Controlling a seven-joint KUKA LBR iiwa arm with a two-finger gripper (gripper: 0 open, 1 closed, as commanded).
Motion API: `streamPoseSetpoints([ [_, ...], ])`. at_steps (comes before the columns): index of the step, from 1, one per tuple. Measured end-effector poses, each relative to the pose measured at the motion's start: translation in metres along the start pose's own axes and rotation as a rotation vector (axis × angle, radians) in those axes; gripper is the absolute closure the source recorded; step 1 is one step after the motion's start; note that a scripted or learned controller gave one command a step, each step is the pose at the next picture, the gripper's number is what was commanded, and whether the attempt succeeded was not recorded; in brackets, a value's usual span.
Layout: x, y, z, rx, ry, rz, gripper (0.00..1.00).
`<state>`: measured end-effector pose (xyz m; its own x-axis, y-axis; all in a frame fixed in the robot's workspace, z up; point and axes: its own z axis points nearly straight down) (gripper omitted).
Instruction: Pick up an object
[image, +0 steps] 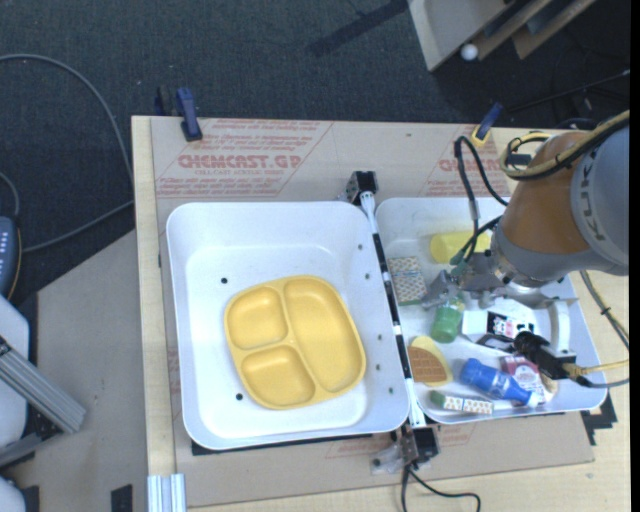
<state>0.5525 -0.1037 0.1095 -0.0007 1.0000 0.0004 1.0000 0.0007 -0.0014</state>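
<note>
The arm (560, 215) is reaching in from the right and hanging over the right bin (400, 215), its orange band sitting above the clutter. The tool (447, 290) is hovering low near the bin's middle, just above a green bottle (447, 322), and whether it is released or clenched cannot be told from this slant.

The candidates for the pick are all lying in that right bin: the green bottle near the centre, a yellow block (450, 245) toward the far side, a patterned sponge-like pad (405, 277) by the dividing wall, a tan semicircular piece (430, 362) nearer the front, and a blue bottle (490, 378) beside it. The left bin (200, 250) is carrying a yellow divided plate (293, 341), well apart from the arm.

Judging from the pose, the bottle is looking like the closest target. To do this step well, the tool should be coming down centred on the bottle's body and closing across its narrow width, not along its length. The pieces are lying close together, so a straight vertical descent is looking safer than a slanted one, and lifting slowly should be helping to show whether anything is really caught
</note>
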Motion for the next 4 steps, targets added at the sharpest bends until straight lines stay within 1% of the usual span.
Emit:
streamPoseSetpoints([
  [1,0.009,-0.026,0.025,0.002,0.001,0.002,0.00],
  [2,-0.005,-0.008,0.025,-0.003,-0.001,0.001,0.00],
  [3,-0.030,-0.025,0.025,0.000,0.000,0.001,0.00],
  [4,-0.029,-0.025,0.015,-0.001,0.000,0.002,1.00],
])
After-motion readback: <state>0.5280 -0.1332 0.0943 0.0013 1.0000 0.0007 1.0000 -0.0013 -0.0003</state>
